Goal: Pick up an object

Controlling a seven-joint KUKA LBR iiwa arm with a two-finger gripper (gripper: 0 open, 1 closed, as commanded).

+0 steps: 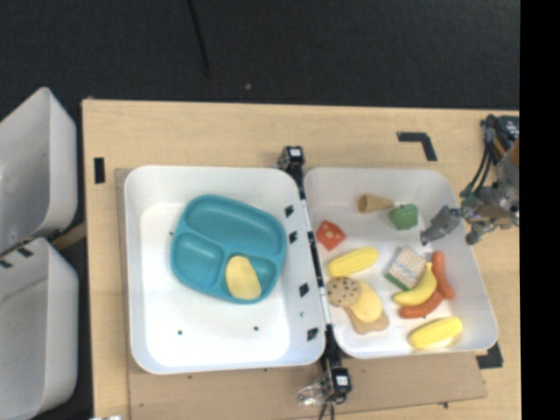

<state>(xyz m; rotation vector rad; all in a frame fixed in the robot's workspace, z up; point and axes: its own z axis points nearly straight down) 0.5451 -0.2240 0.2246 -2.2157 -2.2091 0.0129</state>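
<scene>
Yellow toy food crowds the near end of the right bin [455, 339]: a lemon-like piece [435, 332] at the front, then a banana [419, 290] touching a red sausage [440, 278], with a cookie [343, 291] and a tan bread shape [367, 308] beside them. Mid-bin lie a corn cob [352, 260], a small patterned box [405, 267] and a red piece [330, 234]. Farther back sit a green piece [403, 216] and a cone [375, 203]. In the left bin [144, 322], a teal divided plate [229, 245] holds a yellow oval piece [243, 278]. At the right bin's far right edge, above the wooden bench [201, 134], the end effector [455, 226] hangs with fingers spread apart, gripping nothing.
</scene>
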